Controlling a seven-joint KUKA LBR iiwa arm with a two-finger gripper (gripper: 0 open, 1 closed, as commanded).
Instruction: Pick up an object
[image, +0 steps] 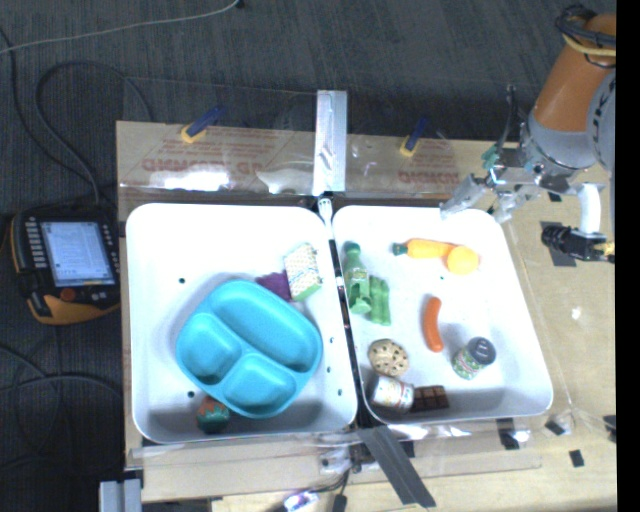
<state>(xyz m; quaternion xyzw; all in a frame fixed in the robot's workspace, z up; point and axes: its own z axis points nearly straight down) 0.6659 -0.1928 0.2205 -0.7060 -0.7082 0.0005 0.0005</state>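
While two white bins (150, 330) crowd the bench (570, 330) — gripper (480, 190) state unclear.

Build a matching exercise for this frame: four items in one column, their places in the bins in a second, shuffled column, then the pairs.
Items:
1. blue divided tray
2. cookie
3. orange sausage
4. yellow lemon

Places:
A. right bin, far side
B. left bin, middle
C. right bin, centre, lying lengthwise
D. right bin, near the divider, toward the front

Pairs: 1-B, 2-D, 3-C, 4-A
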